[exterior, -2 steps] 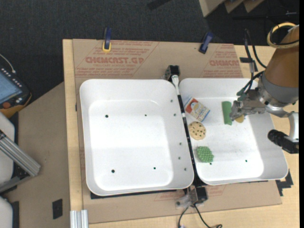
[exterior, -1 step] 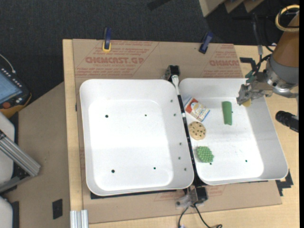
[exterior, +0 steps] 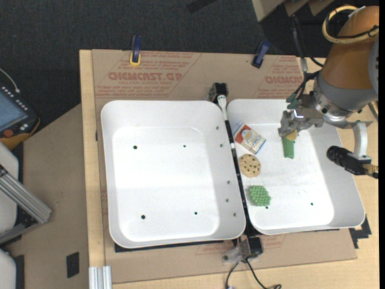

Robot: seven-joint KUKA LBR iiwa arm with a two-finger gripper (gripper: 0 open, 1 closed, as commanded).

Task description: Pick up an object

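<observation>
Gripper (exterior: 290, 131) over right bin (exterior: 337, 212), pinching green object (exterior: 289, 147) (hanging upright), cookie (exterior: 249, 165), snack packet (exterior: 249, 138) and green cluster (exterior: 259, 195) near bin's left wall.

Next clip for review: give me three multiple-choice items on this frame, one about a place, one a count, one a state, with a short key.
1. Where do the loose objects lie?
A. left bin
B. right bin
C. on the cardboard

2. How many objects lie flat on that bin's floor near the divider?
A. one
B. three
C. five

3. What sits at the end effector?
A. a green stick-like object
B. the round cookie
C. the packet

Key: 
1 B, all are in the right bin. 
2 B, packet, cookie, green bumpy piece. 
3 A, the green stick hangs between the fingers of the end effector.
</observation>
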